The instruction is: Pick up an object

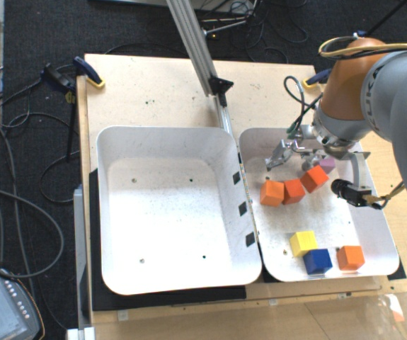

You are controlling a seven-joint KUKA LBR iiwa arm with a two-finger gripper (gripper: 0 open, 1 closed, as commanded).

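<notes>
No readable writing shows on any block. The arm's jaws (pixel 295 151) hang over the right bin (pixel 376 225) at its 12 o'clock end; I cannot tell their state. Just below lie three orange blocks (pixel 293 188) touching in a row, a pink block (pixel 327 166) at their 2 o'clock. Toward the bin's 6 o'clock rim sit a yellow block (pixel 302 242), a blue block (pixel 318 261) and an orange cube (pixel 350 257). The left bin (pixel 168 211) offers broad open floor.

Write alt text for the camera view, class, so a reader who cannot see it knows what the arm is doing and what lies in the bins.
The grey arm's gripper hangs over the right bin, just above three orange blocks and a pink one. Nearer the front edge lie a yellow block, a blue block and another orange block. The left bin sits alongside.
</notes>
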